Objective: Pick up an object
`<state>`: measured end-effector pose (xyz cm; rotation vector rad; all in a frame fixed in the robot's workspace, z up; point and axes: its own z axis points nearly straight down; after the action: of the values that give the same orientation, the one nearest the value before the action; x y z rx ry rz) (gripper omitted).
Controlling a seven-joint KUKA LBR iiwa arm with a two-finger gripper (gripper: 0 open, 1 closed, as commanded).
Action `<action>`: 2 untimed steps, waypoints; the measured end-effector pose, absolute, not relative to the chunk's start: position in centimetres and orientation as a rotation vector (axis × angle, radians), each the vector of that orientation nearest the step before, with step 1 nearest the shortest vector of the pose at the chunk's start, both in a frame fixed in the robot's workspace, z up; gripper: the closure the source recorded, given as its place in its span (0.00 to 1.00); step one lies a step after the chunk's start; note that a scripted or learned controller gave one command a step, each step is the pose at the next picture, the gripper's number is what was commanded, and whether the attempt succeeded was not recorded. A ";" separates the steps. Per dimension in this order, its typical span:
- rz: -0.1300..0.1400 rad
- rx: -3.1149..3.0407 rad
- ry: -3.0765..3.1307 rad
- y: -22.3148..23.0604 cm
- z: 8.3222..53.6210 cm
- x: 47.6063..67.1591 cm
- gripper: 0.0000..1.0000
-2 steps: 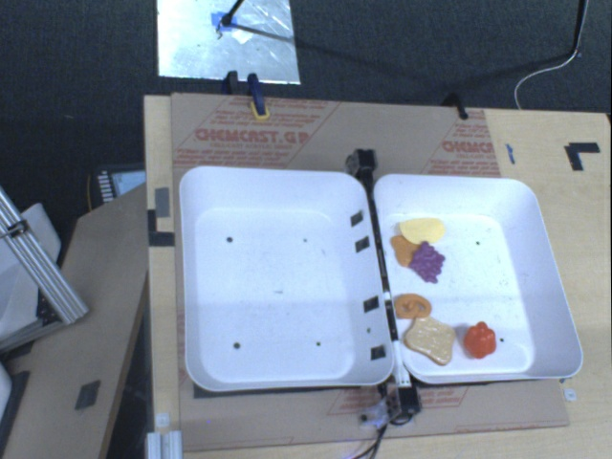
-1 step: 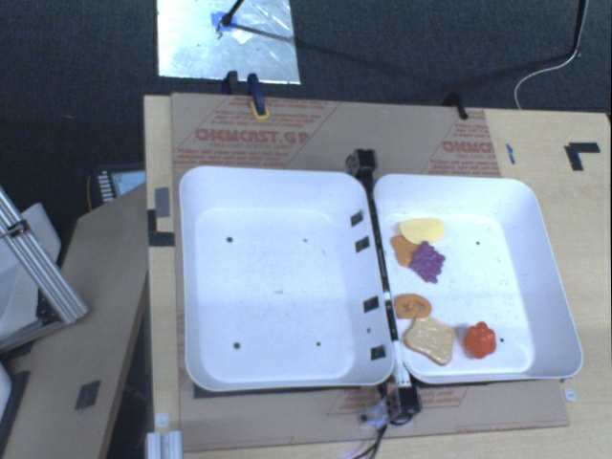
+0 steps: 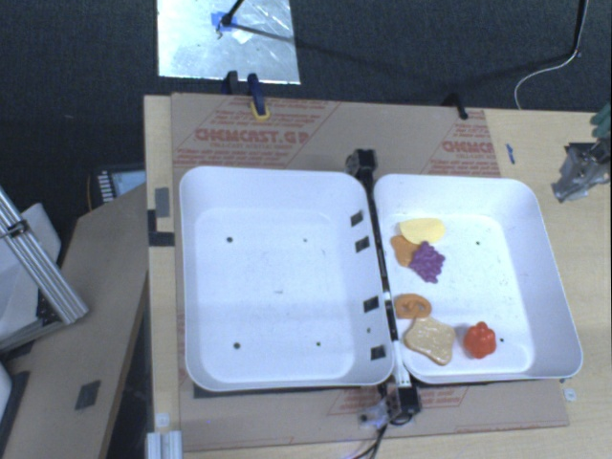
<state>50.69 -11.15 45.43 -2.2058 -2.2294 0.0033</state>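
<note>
The right bin holds several toy foods along its left side. A yellow piece lies beside an orange piece and a purple grape bunch. Lower down are a brown round piece, a tan bread slice and a red pepper. My gripper hangs at the view's right edge, outside the right bin's far right corner and well away from all the foods.
The left bin sits against the right bin, joined by black clips. Both rest on a cardboard sheet. A shiny metal plate lies beyond the bench. A cable hangs at top right.
</note>
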 end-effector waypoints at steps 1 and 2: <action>-0.012 -2.208 -2.241 -1.9 50.5 49.6 1.00; 0.011 -2.206 -2.226 3.4 36.5 52.2 1.00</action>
<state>52.21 3.42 36.55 -2.2057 -2.2263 0.0109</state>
